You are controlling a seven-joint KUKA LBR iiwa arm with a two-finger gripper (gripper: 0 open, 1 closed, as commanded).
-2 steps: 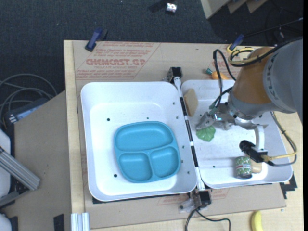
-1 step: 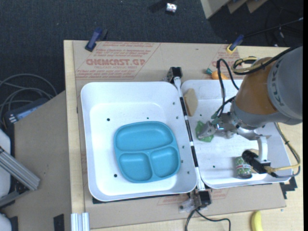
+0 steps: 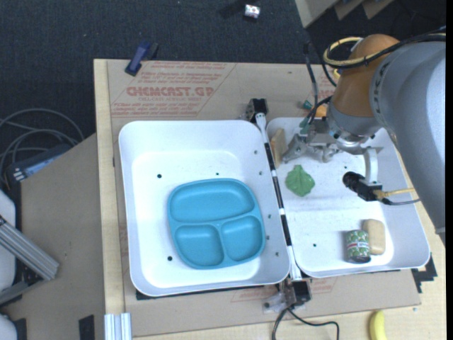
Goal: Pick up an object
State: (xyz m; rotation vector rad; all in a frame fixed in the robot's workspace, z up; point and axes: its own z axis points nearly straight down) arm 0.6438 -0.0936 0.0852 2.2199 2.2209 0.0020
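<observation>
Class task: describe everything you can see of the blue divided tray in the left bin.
The blue divided tray is a light blue, rounded rectangle that looks like moulded plastic. It has three compartments: one long one at the far side and two smaller ones nearer the camera. It lies flat, slightly rotated, on the floor of the left white bin, with nothing visible in it.

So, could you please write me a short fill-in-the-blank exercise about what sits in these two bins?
1. The blue divided tray lies in the ____ bin.
2. The tray has ____ compartments.
3. The green leafy item lies in the ____ bin.
4. The gripper hangs over the ____ bin.

Missing words: left; three; right; right
</observation>
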